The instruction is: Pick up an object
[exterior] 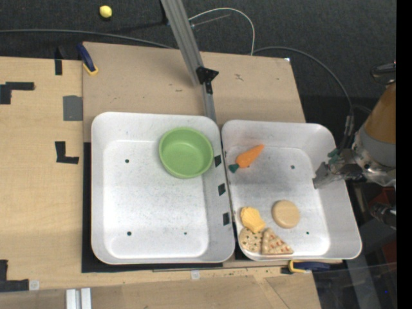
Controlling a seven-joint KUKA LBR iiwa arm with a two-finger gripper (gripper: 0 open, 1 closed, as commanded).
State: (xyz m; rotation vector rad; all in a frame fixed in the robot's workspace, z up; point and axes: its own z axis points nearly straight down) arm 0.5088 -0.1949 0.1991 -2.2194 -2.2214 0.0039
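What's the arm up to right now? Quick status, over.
Gripper at the right bin's right rim, holding nothing seen. Carrot, round biscuit and other toy food lie untouched in that bin. Nothing blocks them.

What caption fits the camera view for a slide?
Gripper poised at right bin edge; carrot and snacks inside, green bowl in left bin.

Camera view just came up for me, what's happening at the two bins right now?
The grey arm's gripper hovers over the right edge of the right white bin, holding nothing. That bin contains a toy orange carrot, a round tan cookie, a yellow piece and a waffle-patterned piece. A green plastic bowl sits in the left white bin.
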